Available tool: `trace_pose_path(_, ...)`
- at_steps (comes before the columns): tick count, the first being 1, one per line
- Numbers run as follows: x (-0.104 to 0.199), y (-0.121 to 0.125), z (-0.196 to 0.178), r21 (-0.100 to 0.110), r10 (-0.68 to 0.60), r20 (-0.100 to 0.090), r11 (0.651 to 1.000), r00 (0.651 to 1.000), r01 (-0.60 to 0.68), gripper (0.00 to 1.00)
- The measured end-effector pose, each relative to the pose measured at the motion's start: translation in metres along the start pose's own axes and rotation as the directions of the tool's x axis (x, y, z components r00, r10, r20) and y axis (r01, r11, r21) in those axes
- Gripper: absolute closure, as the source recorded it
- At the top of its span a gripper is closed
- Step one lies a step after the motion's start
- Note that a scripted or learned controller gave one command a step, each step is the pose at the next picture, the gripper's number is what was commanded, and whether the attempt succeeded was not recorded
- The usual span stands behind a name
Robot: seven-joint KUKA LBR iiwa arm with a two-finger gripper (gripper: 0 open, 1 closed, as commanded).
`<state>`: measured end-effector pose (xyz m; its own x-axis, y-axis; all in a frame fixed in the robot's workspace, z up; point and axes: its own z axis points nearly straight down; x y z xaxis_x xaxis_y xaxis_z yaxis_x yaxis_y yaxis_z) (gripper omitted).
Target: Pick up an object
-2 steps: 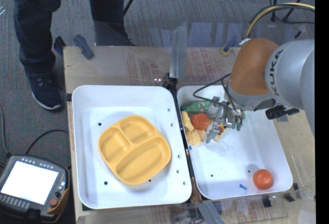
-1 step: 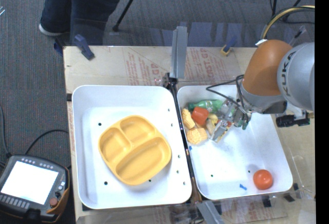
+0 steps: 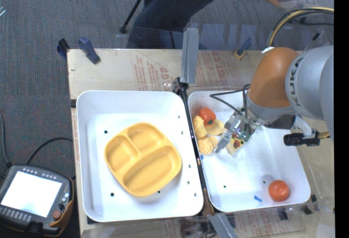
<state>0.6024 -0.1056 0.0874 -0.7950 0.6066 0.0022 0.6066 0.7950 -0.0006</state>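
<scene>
Right bin (image 3: 283, 160): tool (image 3: 232, 141) beside corn (image 3: 206, 146).

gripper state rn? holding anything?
Gripper: cannot be told. It sits low in the right bin at the pile of yellow toy food; no object visibly held.

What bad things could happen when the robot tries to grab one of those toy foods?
1. The yellow toy foods lie bunched against the right bin's left wall, so the gripper might bump the wall or nudge several at once.
2. The round red piece near the bin's corner looks likely to roll away.
</scene>
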Motion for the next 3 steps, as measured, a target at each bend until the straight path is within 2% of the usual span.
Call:
trace_pose_path(1,0.033,0.003,0.0,0.001,0.175,-0.001,0.984,0.984,-0.175,0.0)
trace_pose_path(2,-0.025,0.021,0.0,-0.001,0.189,0.002,0.982,0.982,-0.189,0.0)
trace_pose_path(3,-0.025,0.021,0.0,0.0,0.187,0.002,0.982,0.982,-0.187,0.0)
